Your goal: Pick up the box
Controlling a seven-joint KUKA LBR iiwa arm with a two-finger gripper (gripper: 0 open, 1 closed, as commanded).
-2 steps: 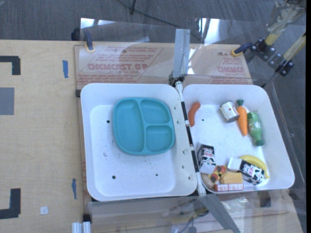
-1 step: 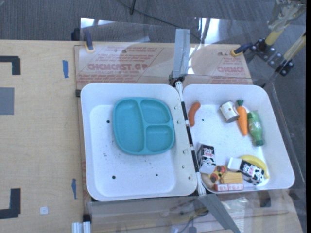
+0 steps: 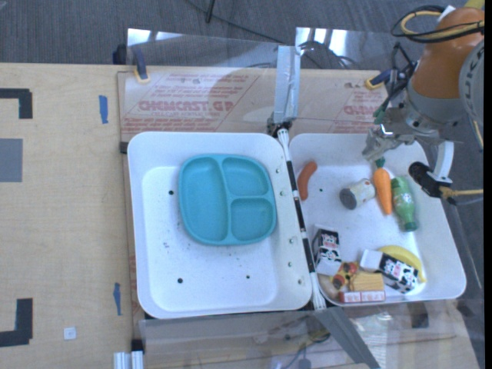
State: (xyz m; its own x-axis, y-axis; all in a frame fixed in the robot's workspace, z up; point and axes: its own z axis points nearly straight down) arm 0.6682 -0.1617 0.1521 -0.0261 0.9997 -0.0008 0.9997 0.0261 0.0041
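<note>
Box (image 3: 328,250) sits in right bin's front, well apart from claw (image 3: 378,148) at rear; claw's opening can't be told.

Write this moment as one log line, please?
task: pick up box | arm: over right bin's far edge | hand: above the bin, near carrot | box: near edge, untouched | left bin: teal plate

I can make out reddish print on the cardboard sheet (image 3: 201,102) behind the left bin; its large line looks like "CHEMCAST GP", though the smaller lines under it are too blurred to read. A second cardboard sheet (image 3: 347,98) behind the right bin carries similar red print, which I cannot read.
</note>
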